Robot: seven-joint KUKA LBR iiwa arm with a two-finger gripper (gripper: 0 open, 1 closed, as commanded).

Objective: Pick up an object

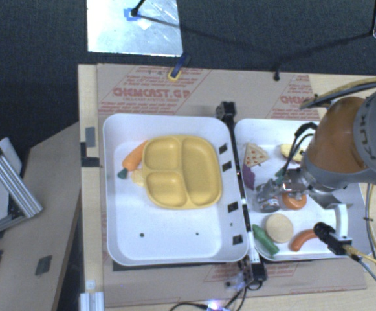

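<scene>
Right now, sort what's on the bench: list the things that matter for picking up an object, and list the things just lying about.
For the job:
- claw, low in the right bin
- orange round piece beside it
- beige round piece
- sausage
- green pod
- cracker wedge
- purple piece

Lying about:
- yellow divided tray in the left bin
- carrot at its edge
</scene>
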